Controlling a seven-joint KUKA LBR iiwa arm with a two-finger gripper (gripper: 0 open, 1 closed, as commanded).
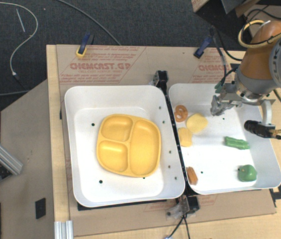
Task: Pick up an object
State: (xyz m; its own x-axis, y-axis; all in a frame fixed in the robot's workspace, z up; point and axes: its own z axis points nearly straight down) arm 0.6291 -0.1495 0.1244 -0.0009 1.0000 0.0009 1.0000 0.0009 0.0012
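I see my gripper (219,106) low in the right bin's (259,180) far part, just right of the pale yellow fruit (197,123); I cannot tell its opening.

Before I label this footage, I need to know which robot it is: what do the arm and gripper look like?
The arm is grey and rounded, with a glossy orange band above the wrist. Black and yellowish cables loop beside it. The gripper is a small grey metal assembly, with a white bracket and a black cylindrical part beside it. No markings are readable.
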